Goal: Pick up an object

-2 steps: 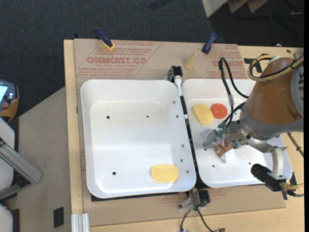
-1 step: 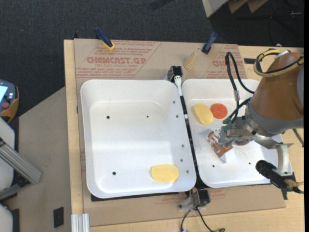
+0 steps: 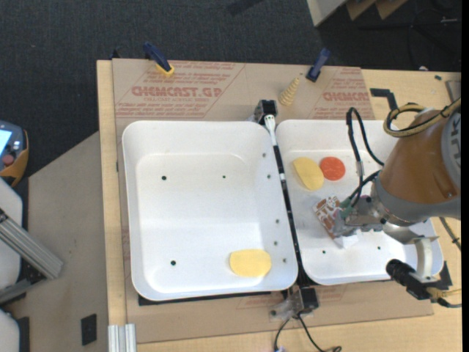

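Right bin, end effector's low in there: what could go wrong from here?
1. The end effector sits at a small brown-and-white object; a real grip isn't visible, so it may lift with nothing.
2. The yellow piece and orange-red disc lie close by, touching each other; a sideways move could shove them.

Hidden and cut off

The arm (image 3: 421, 171) runs off the right edge and covers much of the right bin (image 3: 322, 270). The pincer (image 3: 338, 224) blurs into a small patterned object (image 3: 326, 211), its grip unreadable.
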Robot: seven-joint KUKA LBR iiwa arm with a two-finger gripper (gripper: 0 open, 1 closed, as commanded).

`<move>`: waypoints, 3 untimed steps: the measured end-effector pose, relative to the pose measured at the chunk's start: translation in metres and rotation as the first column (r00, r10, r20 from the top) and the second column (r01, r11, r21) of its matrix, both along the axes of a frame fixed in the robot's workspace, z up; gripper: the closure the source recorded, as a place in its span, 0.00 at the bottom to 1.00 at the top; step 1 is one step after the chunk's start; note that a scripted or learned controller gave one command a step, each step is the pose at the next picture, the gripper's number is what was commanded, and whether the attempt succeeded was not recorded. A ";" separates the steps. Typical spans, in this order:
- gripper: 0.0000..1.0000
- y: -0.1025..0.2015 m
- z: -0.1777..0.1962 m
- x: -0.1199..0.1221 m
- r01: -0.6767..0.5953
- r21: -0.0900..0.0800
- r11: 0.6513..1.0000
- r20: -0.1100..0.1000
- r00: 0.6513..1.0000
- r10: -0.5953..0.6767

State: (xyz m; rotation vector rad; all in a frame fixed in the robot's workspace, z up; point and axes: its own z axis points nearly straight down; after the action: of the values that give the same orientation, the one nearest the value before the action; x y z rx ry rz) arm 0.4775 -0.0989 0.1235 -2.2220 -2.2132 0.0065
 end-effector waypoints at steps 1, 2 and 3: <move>1.00 -0.061 0.063 0.002 0.001 -0.006 1.000 0.013 1.000 -0.001; 1.00 0.037 0.061 0.025 -0.013 -0.001 1.000 0.009 1.000 0.013; 1.00 -0.003 0.009 -0.001 0.001 0.000 1.000 -0.001 1.000 -0.001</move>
State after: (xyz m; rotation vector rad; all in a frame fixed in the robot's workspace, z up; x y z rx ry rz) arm 0.4766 -0.1019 0.1321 -2.2229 -2.2120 0.0075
